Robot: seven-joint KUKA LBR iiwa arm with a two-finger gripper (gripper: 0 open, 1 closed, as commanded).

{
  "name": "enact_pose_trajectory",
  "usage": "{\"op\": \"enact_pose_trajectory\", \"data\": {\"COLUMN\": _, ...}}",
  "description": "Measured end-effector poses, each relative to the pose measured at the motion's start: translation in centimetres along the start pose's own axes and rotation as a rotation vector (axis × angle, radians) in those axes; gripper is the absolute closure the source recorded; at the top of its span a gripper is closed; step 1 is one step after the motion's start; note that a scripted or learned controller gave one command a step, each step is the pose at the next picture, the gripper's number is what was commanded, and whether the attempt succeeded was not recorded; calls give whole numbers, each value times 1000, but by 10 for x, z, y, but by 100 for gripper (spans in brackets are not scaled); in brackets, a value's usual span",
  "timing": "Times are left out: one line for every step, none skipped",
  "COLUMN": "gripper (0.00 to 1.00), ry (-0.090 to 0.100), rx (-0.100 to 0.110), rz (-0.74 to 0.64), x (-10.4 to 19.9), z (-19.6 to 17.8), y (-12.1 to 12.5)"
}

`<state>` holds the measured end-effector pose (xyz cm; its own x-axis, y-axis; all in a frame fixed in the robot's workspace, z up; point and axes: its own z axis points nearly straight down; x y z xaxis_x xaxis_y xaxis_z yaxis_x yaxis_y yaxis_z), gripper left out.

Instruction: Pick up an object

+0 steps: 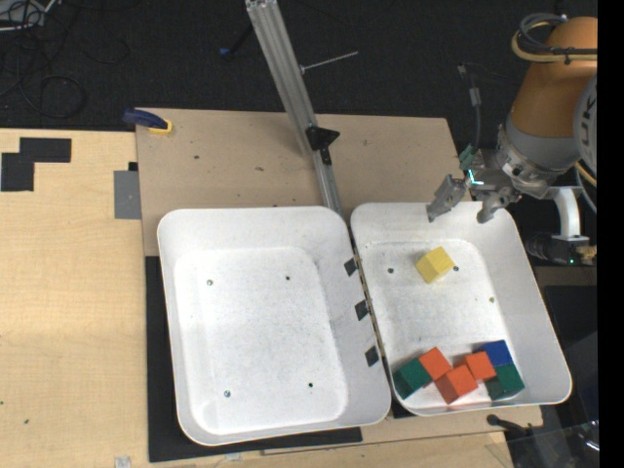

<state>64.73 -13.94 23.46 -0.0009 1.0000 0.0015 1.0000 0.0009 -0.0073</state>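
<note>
A yellow block (435,264) lies alone in the upper middle of the right bin (531,291). At that bin's near end sits a cluster of blocks: a green one (412,375), two orange ones (436,363) (479,366), a red-orange one (455,385), a blue one (497,352) and a dark green one (505,385). My gripper (464,203) hangs over the bin's far rim, above and a little right of the yellow block. Its two fingers are spread apart with nothing between them.
The left bin (185,261) lies beside the right one, with black clips (360,308) along the shared edge. A slanted aluminium rail (290,76) rises behind the bins. A blue and yellow clamp (147,120) sits at the bench's far left corner.
</note>
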Motion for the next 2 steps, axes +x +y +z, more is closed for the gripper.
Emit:
{"op": "enact_pose_trajectory", "data": {"gripper": 0, "ry": -1, "rx": -4, "rz": -2, "x": 0, "z": -3, "y": 1}}
{"op": "enact_pose_trajectory", "data": {"gripper": 0, "ry": -1, "rx": 0, "rz": 1, "x": -2, "z": 42, "y": -3}}
